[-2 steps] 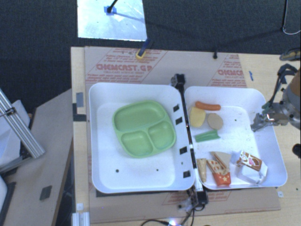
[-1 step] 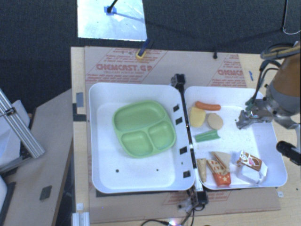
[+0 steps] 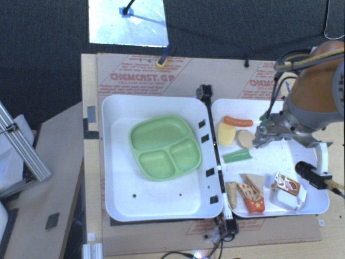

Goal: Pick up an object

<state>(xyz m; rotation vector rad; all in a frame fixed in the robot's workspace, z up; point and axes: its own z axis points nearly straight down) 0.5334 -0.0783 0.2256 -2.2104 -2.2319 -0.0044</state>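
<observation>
White bins (image 3: 161,209) — gripper (image 3: 261,139) over food

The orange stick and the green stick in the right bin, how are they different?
The orange stick is rounded like a sausage and lies near the bin's far side; the green stick is flatter, lies closer to the middle, and tilts a little. Both are long, thin and lie flat in the right bin, left of the gripper.

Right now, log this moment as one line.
gripper low in right bin | beside round tan piece and green stick | nothing seen held | green tray in left bin
</observation>
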